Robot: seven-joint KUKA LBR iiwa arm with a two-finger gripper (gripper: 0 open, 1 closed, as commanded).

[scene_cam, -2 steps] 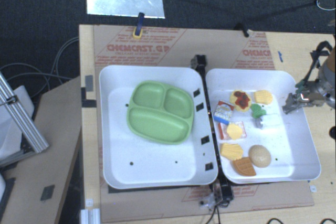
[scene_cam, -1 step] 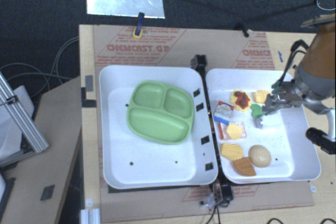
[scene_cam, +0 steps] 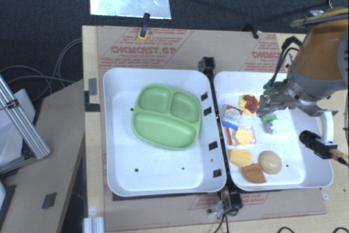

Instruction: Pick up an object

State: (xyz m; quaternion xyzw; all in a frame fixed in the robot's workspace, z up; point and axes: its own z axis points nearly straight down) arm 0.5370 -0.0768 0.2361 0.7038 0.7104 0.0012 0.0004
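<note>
- Two white bins are seen side by side on the worktop [scene_cam: 109,41].
- The left bin [scene_cam: 122,172] is occupied by a green divided plate [scene_cam: 166,117], lying flat near its middle.
- The right bin [scene_cam: 313,172] is loaded with small food items, grouped along its left half.
- A red-and-yellow item [scene_cam: 250,103] is placed at the top of the group; a red-white packet [scene_cam: 232,116] is set just beside it.
- A yellow piece on a white card [scene_cam: 244,136] is found below the packet.
- A yellow chunk [scene_cam: 240,157], a brown piece [scene_cam: 254,173] and a tan round item [scene_cam: 269,161] are clustered near the front edge.
- The hand [scene_cam: 268,120] is lowered into the right bin, just right of the red-and-yellow item.
- Whether the hand is open or closed cannot be told; nothing is seen gripped.
- A black cylindrical part [scene_cam: 313,143] is seen over the bin's right side.
</note>
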